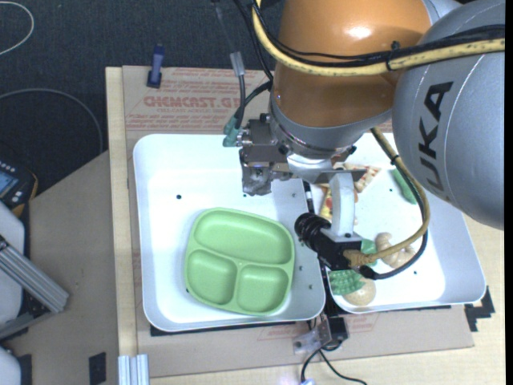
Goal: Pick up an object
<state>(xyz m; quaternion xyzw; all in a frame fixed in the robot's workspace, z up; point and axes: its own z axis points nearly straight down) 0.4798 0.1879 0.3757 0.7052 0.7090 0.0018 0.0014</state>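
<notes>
The grey arm [449,103] with its orange band [345,34] fills the far right of the scene, hanging over the seam between the two bins and covering much of the right one. A yellow cable [337,58] loops around the orange section, and black cables trail down from the wrist. The tabletop [120,215] carries a cardboard sheet [192,95] with red print, on which both bins sit.

The left white bin [160,175] holds a green divided tray [239,261] lying flat in its near half, three compartments facing up, close to the bin's near wall. The right white bin [449,255] is mostly hidden by the arm; small items show along its near left part: a green toothed piece [345,281], a beige rounded object [383,245], and something reddish and white [361,175] farther back beneath the wrist.

The claw [258,181] hangs over the far part of the left bin, above bare white floor, well apart from the tray. Whether it is apart or together I cannot tell.

A small blue object [156,65] lies at the cardboard's far left corner.
</notes>
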